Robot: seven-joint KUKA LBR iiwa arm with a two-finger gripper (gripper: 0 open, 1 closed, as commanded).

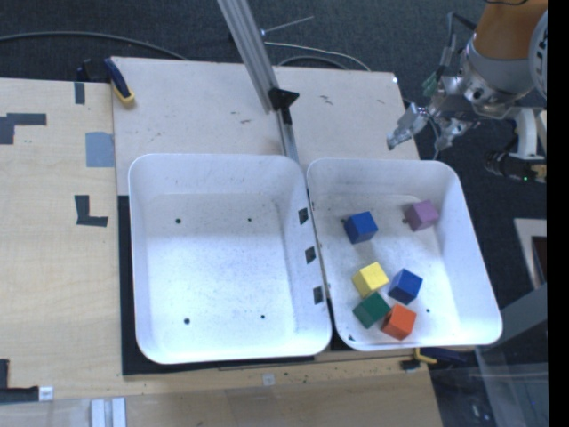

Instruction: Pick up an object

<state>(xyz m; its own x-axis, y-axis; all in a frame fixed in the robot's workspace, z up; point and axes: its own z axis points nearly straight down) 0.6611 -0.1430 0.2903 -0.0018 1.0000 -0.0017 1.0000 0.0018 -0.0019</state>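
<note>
The right bin (473, 238) holds several small cubes. A blue cube (360, 227) and a purple cube (421, 213) lie toward its far side. A yellow cube (371, 277), a second blue cube (405, 286), a green cube (372, 310) and an orange cube (399, 321) cluster near its front. My gripper (423, 132) hangs over the bench just beyond the bin's far right corner, above and behind the purple cube. It is open, with nothing between its fingers.
The left bin (142, 238) stands beside the right one, sharing a middle wall. A slanted metal rail (253, 52) crosses the bench behind the bins. A yellow-and-blue tool (119, 83) lies at the far left of the bench.
</note>
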